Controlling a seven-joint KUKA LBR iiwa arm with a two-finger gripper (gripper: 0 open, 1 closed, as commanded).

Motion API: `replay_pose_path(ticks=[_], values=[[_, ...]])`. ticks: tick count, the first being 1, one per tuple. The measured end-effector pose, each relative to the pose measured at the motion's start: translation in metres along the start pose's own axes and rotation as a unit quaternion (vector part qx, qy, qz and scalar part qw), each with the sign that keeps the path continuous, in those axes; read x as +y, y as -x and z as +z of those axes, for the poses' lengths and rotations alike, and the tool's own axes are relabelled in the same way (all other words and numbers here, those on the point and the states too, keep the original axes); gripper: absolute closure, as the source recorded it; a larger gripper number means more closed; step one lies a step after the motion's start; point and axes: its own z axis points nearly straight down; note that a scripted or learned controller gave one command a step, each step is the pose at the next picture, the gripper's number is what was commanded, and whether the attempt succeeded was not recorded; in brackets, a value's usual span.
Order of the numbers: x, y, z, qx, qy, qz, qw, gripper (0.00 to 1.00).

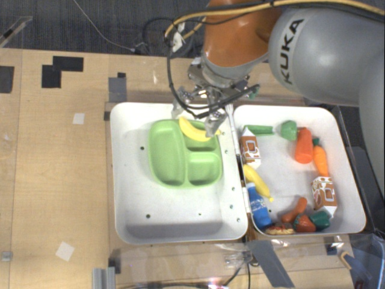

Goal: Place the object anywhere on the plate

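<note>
— Banana (194, 130) first: where does it sit?

— It shows at the far right corner of the green plate (174, 156), a yellow curve lying across the plate's upper rim, directly under the gripper (197, 118). One grey finger (213, 125) stands at its right end and another at its left end, so the banana lies between the two fingers. The claw reads as clenched on it.

— Is the fruit resting on the plate or lifted off it?

— From this slanted angle that cannot be told. It overlaps the rim above the plate's small upper right compartment; whether it touches is unclear.

— And the plate itself?

— It lies in the left bin (129, 221), nearer the right wall than the left, with one long compartment on the left and two smaller ones on the right.

— What does the right bin (346, 161) hold?

— A second banana (257, 182) near the left wall, with a small carton (250, 151) just above it and a blue bottle (258, 208) just below. A green vegetable (274, 129) lies along the far side. Two carrots (311, 152) sit side by side toward the right, another carton (325, 192) below them, and a cluster of red and green pieces at the near edge.

— The arm (319, 41)?

— Grey, with its orange band (237, 26) above the wrist, it reaches in from the upper right, cables looping over it.
</note>
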Motion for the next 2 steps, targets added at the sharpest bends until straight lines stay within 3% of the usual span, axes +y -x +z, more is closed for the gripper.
replay_pose_path(ticks=[1, 2], values=[[0.046, 0.008, -0.078, -0.002, -0.001, 0.127, 0.9919, 0.00], [0.045, 0.010, -0.090, -0.006, -0.003, 0.126, 0.9920, 1.00]])
